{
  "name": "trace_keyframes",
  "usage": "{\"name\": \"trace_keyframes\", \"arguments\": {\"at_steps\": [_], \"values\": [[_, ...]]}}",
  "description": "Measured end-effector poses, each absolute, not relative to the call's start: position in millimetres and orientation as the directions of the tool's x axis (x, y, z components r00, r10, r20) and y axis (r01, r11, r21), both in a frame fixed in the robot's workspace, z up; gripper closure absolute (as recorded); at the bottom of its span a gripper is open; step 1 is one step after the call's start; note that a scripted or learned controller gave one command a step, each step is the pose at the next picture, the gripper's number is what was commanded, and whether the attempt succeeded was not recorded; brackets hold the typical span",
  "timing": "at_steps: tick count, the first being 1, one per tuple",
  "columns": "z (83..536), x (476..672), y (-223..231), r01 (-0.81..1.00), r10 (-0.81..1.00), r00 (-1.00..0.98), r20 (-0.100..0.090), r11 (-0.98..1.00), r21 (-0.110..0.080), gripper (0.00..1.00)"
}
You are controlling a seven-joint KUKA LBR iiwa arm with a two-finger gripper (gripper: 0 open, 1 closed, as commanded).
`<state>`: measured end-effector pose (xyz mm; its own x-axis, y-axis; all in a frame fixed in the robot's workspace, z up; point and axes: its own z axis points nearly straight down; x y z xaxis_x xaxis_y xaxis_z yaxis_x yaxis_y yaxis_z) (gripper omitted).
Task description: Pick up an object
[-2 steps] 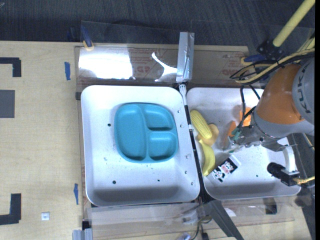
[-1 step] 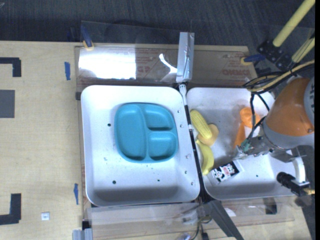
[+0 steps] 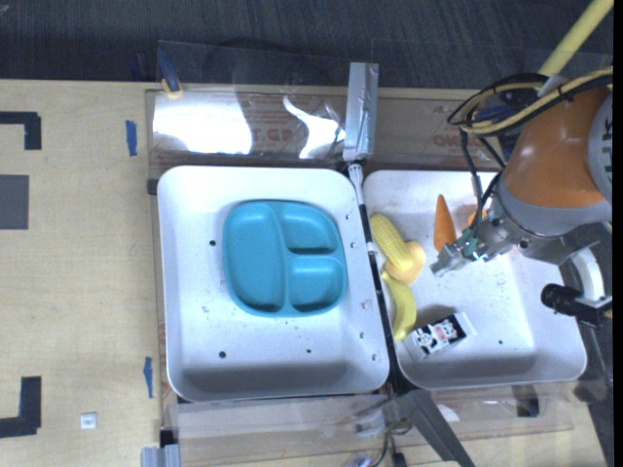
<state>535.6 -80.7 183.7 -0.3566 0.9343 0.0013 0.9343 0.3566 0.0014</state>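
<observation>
Though partly under the arm, hand [image 3: 450, 258] tips indistinct.

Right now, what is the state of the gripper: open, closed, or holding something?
Gripper: cannot be told; it hangs over the right bin between the carrot and the corn, with nothing seen held.

A pale wooden bench [image 3: 68, 290] with black tape marks [image 3: 24, 129] at nine o'clock meets dark carpet [image 3: 292, 8] at twelve.

Blue divided plate [image 3: 285, 257], yellow corn [image 3: 396, 246], orange carrot [image 3: 444, 220], black-and-white carton [image 3: 438, 335], white bins [image 3: 185, 290]
</observation>
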Motion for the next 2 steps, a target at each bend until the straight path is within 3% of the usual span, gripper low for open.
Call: {"name": "trace_keyframes", "arguments": {"at_steps": [1, 2], "values": [[207, 578.8, -138, 0.864, 0.864, -0.504, -0.001, 0.504, 0.0, 1.0], [194, 606.0, -146, 0.888, 0.888, -0.459, 0.001, 0.459, -0.001, 1.0]]}}
